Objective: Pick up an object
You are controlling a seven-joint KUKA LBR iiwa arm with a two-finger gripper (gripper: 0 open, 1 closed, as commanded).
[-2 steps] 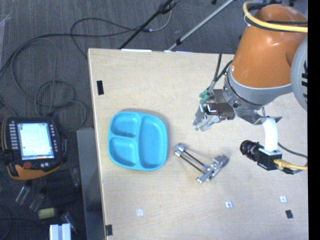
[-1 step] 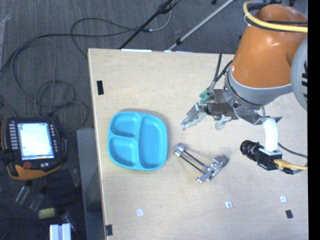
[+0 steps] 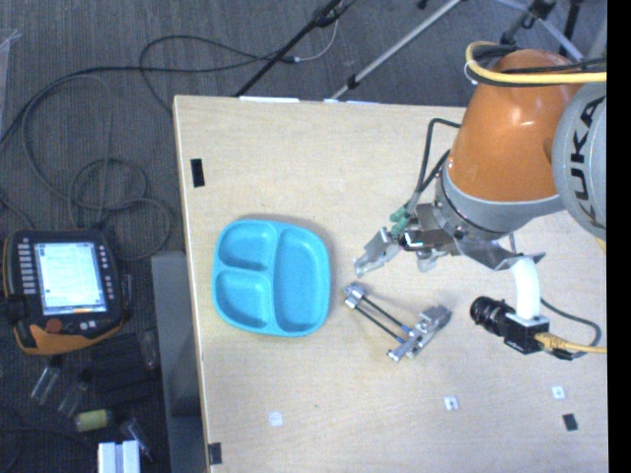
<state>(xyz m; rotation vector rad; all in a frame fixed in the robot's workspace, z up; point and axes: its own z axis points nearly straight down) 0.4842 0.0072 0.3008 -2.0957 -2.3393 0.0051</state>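
- The bench (image 3: 296,146) you were working over was a pale wooden top; the arm (image 3: 513,136), grey with its orange band, came in over the right edge and hung above the right half.
- A blue divided plate (image 3: 273,276) lay flat toward the left edge, about midway between the far and near edges, three compartments up and nothing in them that you could see.
- The metal clamp-like piece (image 3: 396,322), two thin rods joined by small blocks at each end, lay near the middle of the bench, just right of the plate and apart from it, slanting from upper left to lower right. It was the nearest candidate for the pick.
- The gripper (image 3: 380,252) sat above and slightly beyond the upper-left end of that piece, its pale fingers pointing left toward the plate. Whether they stood apart or together could not be told from this slant, and nothing showed between them.
- To do this step well, you would have wanted the tool centred over the middle of the rods, turned so the fingers closed across the narrow width, not along the length, then brought straight down. The piece looked thin and low, so a shallow descent would likely have closed on air.
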